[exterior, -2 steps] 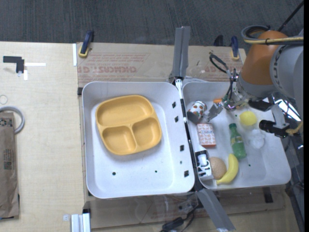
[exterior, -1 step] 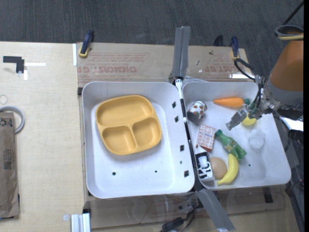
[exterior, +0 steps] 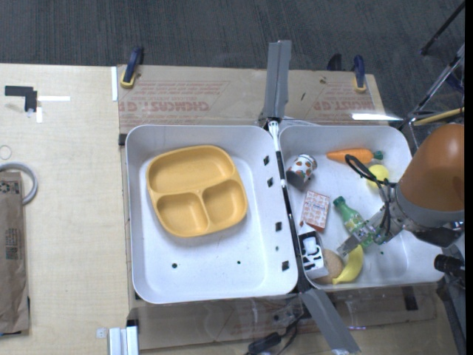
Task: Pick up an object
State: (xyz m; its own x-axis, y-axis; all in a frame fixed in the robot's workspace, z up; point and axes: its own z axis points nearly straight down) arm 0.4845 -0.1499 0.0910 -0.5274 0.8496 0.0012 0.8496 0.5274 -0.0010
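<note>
The right bin (exterior: pixel 399 271) holds several small objects. A green bottle (exterior: pixel 346 211) lies tilted near its middle, and a banana (exterior: pixel 352 266) lies just below it. An orange carrot (exterior: pixel 350 155) and a yellow lemon (exterior: pixel 378 174) sit at the far side. A red-and-white cup (exterior: pixel 301 168) lies on its side near the divider, with a red card (exterior: pixel 315 208) below it. My gripper (exterior: pixel 374 231) reaches in from the right and sits low at the bottle's lower end, just above the banana's tip. The wrist hides the contact.
A yellow three-compartment plate (exterior: pixel 196 189) lies in the left bin (exterior: pixel 148 272). A black-and-white box (exterior: pixel 311 251) and a brown round item (exterior: pixel 332 263) sit at the right bin's front left. A black cable loop (exterior: pixel 361 170) lies near the lemon. The arm's orange band (exterior: pixel 443 168) overhangs the right rim.
</note>
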